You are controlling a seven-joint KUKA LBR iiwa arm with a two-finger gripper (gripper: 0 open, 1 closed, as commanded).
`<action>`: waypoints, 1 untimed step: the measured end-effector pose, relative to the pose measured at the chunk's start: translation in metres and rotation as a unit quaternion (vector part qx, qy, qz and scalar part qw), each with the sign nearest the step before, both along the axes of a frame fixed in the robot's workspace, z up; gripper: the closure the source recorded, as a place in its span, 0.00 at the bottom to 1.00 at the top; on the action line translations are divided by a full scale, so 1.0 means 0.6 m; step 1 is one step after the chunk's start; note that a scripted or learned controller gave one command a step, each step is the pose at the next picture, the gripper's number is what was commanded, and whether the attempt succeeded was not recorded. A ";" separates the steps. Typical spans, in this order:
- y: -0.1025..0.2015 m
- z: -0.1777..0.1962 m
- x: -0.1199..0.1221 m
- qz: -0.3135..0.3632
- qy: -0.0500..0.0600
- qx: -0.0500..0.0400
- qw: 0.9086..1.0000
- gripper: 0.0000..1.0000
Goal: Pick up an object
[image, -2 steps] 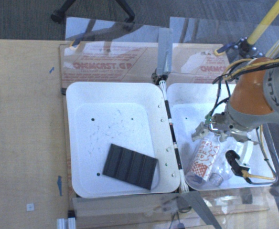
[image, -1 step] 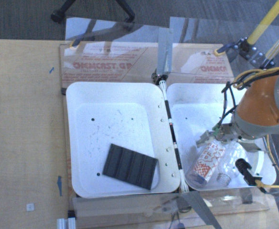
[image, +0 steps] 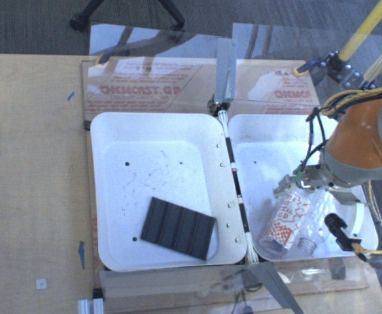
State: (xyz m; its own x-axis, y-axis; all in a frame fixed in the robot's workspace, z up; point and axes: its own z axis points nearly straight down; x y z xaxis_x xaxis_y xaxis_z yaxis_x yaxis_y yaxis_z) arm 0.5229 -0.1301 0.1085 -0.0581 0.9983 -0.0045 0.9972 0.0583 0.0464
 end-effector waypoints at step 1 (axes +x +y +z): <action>0.124 0.126 0.085 -0.033 0.024 0.001 0.999 1.00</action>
